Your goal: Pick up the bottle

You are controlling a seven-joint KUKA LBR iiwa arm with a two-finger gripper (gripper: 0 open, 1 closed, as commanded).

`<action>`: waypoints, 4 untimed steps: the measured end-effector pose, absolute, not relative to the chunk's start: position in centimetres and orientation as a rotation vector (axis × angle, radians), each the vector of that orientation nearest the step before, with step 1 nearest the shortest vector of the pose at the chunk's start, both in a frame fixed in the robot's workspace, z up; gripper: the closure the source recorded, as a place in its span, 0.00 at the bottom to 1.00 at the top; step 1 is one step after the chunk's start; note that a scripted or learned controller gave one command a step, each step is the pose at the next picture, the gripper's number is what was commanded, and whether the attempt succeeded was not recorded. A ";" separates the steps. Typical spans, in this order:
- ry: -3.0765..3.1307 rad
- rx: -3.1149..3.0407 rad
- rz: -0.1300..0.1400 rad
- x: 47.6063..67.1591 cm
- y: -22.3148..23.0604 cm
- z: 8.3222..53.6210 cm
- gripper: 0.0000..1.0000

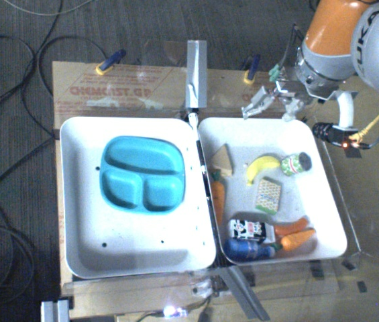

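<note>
Bottle (249, 249) half-hidden — carton (247, 230) overlaps it.

Two white bins (75, 247). One blue divided tray (142, 173). One banana (261, 166), two or three carrots (295, 237), one blue bottle (246, 249), one green jar (295, 164), one small carton (248, 229), two blue clamps (111, 61).

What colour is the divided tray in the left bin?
The divided tray is light blue, seen plainly in the camera view.

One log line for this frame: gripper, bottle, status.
gripper: open, above right bin's far rim | blue bottle: lying at near edge beside carrots | status: not picked
</note>
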State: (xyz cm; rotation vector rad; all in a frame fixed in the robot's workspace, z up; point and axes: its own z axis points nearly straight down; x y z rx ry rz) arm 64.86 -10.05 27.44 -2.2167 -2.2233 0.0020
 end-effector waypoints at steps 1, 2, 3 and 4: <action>-2.216 -2.225 0.006 66.8 -7.0 18.3 0.00; -2.187 -2.251 0.004 56.4 -11.8 16.0 0.00; -2.251 -2.220 -0.018 53.3 -11.0 10.0 0.00; -2.374 -2.096 -0.024 58.9 -17.7 9.8 0.00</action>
